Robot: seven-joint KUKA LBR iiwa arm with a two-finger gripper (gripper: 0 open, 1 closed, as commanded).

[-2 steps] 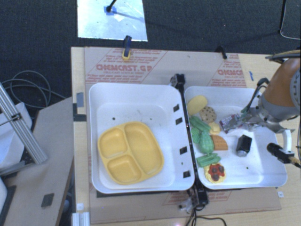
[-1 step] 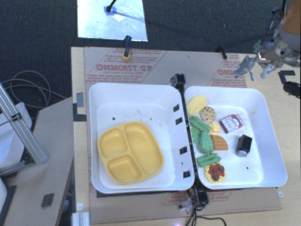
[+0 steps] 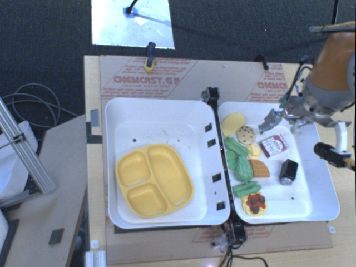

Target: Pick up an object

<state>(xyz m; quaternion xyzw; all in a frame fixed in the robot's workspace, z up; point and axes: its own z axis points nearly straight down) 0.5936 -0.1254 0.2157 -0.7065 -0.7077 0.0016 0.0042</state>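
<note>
Looking down, camera view:
Landmark: shallow white plastic right bin [image 3: 320,202], glossy, with rounded corners.
Pincer: grey metal two-finger gripper [image 3: 271,121] hangs over the upper middle of the right bin, below the arm's orange band; its tips are too blurred to judge, so I cannot tell how wide it stands, and nothing is seen between them.
Under the pincer: flat red-and-white square packet [image 3: 273,145], just below the tips; contact cannot be told.
Upper left of the right bin: smooth pale yellow oval piece [image 3: 233,122], with a round speckled tan cookie [image 3: 245,134] touching its lower edge.
Left side of the right bin: lumpy green leafy toy vegetables [image 3: 239,163], running down along the wall.
Centre of the right bin: orange-brown wedge [image 3: 260,169], beside the greens.
Right of centre: small black cylinder [image 3: 288,171], lying tilted, apart from the rest.
Lower left corner: yellow round piece with red topping [image 3: 255,203].
Left of the right bin: second white bin [image 3: 161,115] bearing a matte yellow three-compartment tray [image 3: 154,179].
</note>
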